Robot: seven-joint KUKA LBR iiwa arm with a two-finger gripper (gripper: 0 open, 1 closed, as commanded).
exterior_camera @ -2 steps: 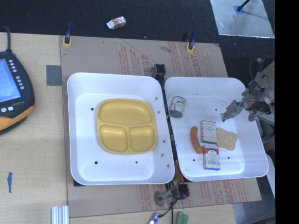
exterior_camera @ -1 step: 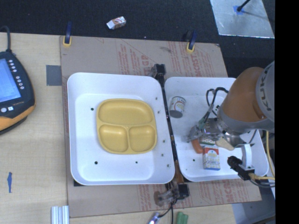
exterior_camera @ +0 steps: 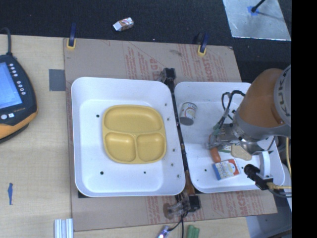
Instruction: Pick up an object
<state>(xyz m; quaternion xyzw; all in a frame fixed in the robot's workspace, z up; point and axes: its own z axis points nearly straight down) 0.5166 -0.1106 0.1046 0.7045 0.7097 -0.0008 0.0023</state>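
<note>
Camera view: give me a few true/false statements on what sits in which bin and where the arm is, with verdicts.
1. The yellow divided plate lies in the left bin. True.
2. The small can is in the left bin. False: it stands in the right bin, near the wall shared with the left bin.
3. The arm is over the right bin. True.
4. The small blue and white box sits on the yellow plate. False: it lies on the floor of the right bin, near its front edge.
5. The handheld controller rests inside a bin. False: it lies on the bench to the left of both bins.
</note>
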